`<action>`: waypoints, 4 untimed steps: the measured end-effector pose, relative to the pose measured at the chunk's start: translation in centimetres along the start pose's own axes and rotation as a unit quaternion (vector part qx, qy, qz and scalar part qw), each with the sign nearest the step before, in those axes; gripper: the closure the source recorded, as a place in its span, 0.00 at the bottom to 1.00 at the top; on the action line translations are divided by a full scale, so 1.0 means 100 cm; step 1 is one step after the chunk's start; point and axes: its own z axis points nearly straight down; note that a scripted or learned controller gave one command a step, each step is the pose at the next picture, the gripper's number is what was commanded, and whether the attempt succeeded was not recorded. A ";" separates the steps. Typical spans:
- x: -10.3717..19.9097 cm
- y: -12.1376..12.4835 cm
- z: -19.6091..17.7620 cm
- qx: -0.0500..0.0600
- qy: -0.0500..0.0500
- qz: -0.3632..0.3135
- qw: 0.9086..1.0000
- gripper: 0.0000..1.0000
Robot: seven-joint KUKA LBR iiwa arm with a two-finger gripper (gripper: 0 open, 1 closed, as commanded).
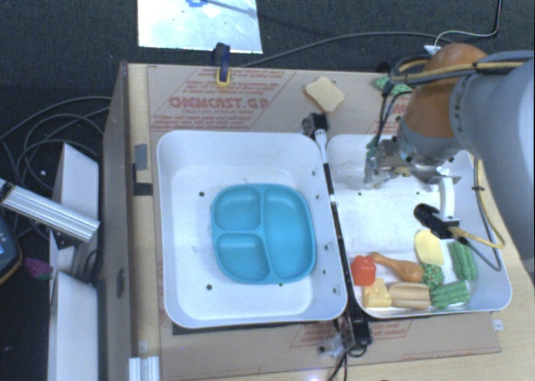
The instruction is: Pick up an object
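Note:
My gripper (379,169) hangs over the far part of the right bin (351,154), near its left wall, with nothing visible under it. Several toy foods lie along that bin's near edge, well apart from the gripper: a red tomato (363,271), an orange carrot-like piece (399,266), a yellow lemon (428,247), a green broccoli floret (432,274), a green pod (461,261), a green cucumber (451,293), a yellow cheese wedge (378,294) and a tan bread roll (408,294).
The left bin (180,204) holds a blue divided plate (262,233). A tan bread slice (324,93) lies on the cardboard behind the bins. The grey arm (493,104) covers the right bin's far right corner. A clamp (221,62) sits at the cardboard's back edge.

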 end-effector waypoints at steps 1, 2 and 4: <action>0.000 0.001 -0.011 -0.001 0.000 -0.001 1.000 1.00; 0.000 0.002 -0.022 -0.003 0.000 -0.002 1.000 1.00; 0.001 0.004 -0.043 -0.006 0.001 -0.004 1.000 1.00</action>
